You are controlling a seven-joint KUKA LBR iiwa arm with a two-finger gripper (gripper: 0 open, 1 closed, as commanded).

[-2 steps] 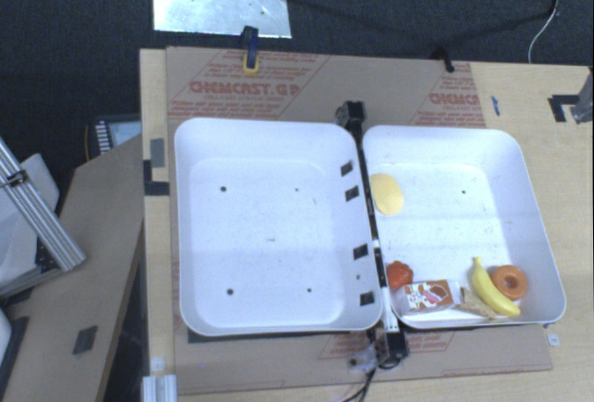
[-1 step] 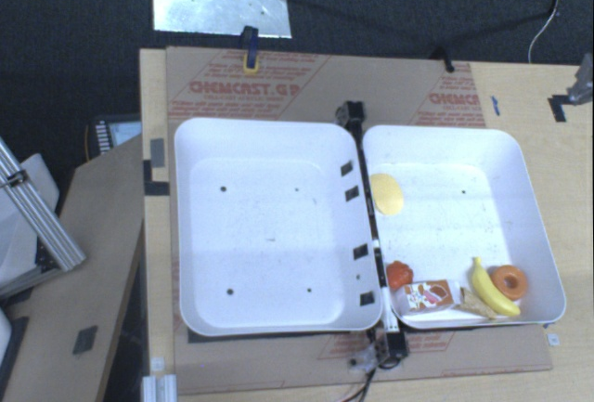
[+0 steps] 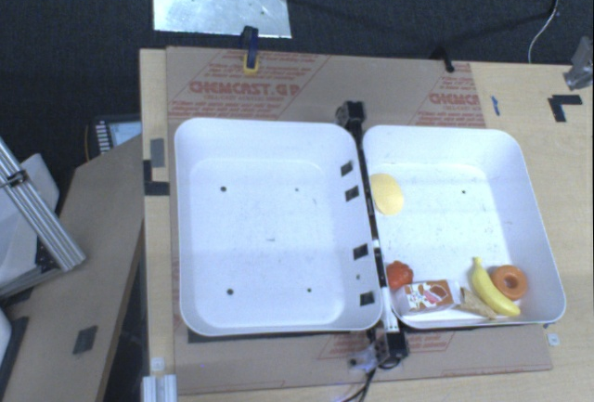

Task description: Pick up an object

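1. Nothing's been grabbed yet, so this looks like the very start of a pick attempt
2. All the candidates sit in the right bin (image 3: 520,170), along its near edge: a banana (image 3: 488,287), an orange ring (image 3: 510,280) touching it, a small packet (image 3: 429,295) and a red piece (image 3: 399,274) by the divider
3. A pale yellow disc (image 3: 387,193) lies alone by the bin's left wall, probably the easiest target
4. Can't tell the claw's state
5. Next move, I'd guess: come down over one item with room around it

at about five o'clock, the banana (image 3: 492,287) hides part of the orange ring (image 3: 510,281) and a pale scrap (image 3: 475,303) too small to identify; the small carton's (image 3: 429,295) print is unreadable.
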